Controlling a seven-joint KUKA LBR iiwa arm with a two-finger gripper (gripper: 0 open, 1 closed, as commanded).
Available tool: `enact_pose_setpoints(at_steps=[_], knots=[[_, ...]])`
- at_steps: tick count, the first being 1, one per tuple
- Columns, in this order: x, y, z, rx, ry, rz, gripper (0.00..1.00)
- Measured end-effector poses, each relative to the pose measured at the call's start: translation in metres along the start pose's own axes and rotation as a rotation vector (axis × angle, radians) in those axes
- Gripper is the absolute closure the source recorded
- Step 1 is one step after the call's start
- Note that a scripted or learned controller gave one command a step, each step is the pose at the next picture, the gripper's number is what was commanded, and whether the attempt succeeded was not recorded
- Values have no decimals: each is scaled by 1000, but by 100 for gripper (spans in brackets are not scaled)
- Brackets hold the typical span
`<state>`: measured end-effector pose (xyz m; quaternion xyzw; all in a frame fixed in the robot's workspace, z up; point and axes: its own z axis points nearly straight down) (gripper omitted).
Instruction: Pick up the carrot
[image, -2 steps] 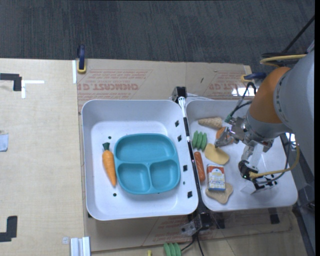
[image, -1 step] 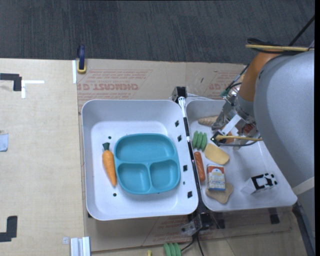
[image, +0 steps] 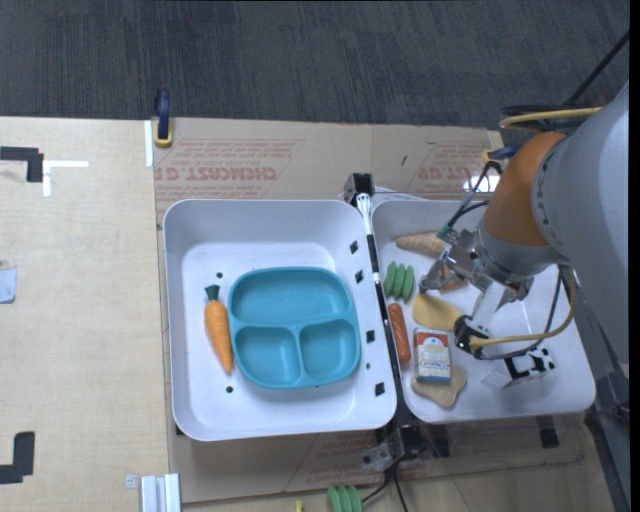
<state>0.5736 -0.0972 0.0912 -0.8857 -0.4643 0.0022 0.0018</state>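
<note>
two white bins are sitting side by side on the bench, and the carrot (image: 218, 334) is lying in the left bin (image: 268, 222), lengthwise along the left edge of the teal divided plate (image: 295, 326), its green top pointing toward the far side. it is resting on the bin floor, just beside the plate rim, with nothing gripping it. the arm (image: 560, 190) is reaching in from the right and hanging over the right bin (image: 560, 392), well apart from the carrot. the gripper (image: 445, 272) is pointing down among the food items there, near a beige piece (image: 420, 242), a green pod cluster (image: 400, 280), a yellow wedge (image: 436, 312), a red sausage (image: 400, 332) and a small carton (image: 433, 357). whether the gripper is spread or pressed together i cannot tell, since the wrist and cabling are crowding that part of the view. judging from this, the task is looking barely begun: the carrot is sitting untouched, and nothing is showing as lifted. what is remaining is nearly everything: crossing over the divider between the bins, coming down on the carrot, closing on it and raising it. the plate rim lying so close alongside is likely leaving little room for one side of the grasp.
</note>
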Motion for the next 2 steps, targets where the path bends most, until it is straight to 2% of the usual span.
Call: enact_pose_setpoints(at_steps=[1, 2], knots=[[-26, -54, -99, -3, 0, -77, 0], [-24, -11, 1, -1, 0, 139, 0]])
